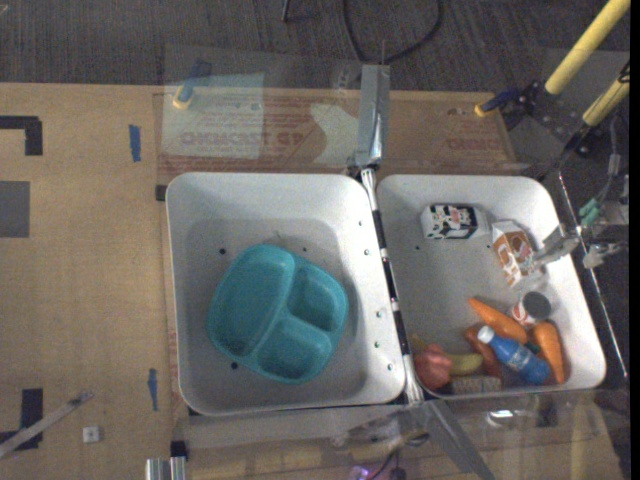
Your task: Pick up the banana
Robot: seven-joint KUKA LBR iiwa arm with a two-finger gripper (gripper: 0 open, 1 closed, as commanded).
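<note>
In the camera view, a smooth teal plastic plate with three compartments lies in the left shallow white bin, while the right white bin holds a clutter of small toy foods. The short yellow banana lies near that bin's front wall, between a round red fruit and a blue bottle. The metal pincer sits at the bin's right rim, well apart from the banana, and how far it is open I cannot tell.

Dark grey carpet floor along top. Tan bench with blue tape marks. Black cable loop on floor. Lighting even, dim.
</note>
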